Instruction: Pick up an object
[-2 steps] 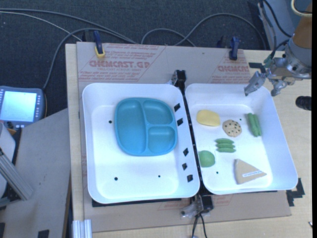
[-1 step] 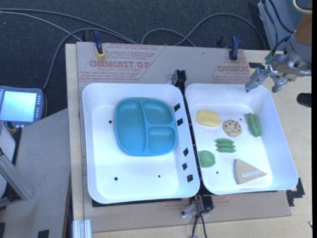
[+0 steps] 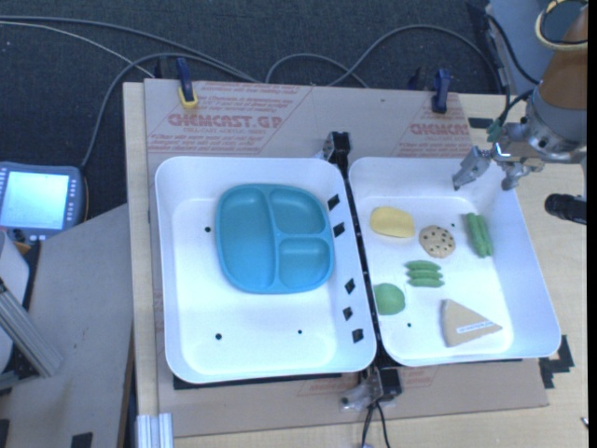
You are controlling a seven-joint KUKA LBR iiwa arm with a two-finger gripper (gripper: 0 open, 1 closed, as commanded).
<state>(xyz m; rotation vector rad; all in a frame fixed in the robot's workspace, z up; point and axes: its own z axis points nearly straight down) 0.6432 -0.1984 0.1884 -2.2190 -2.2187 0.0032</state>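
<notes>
end effector (image 3: 487, 173) open, empty | cookie (image 3: 437, 241) below-left, apart

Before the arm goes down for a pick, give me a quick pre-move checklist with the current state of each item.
1. Claw carrying nothing: ok, its fingers are spread and nothing sits between them.
2. Claw over the right bin: ok, it hangs above the far rim.
3. Objects in reach: ok, yellow piece, cookie, long green pod, small green pod, round green piece and tan wedge lie in the right bin.
4. Objects apart: ok, none touch.
5. Claw above a target: not ok, it is beyond all of them.
6. Claw height over the bin: cannot tell.
</notes>
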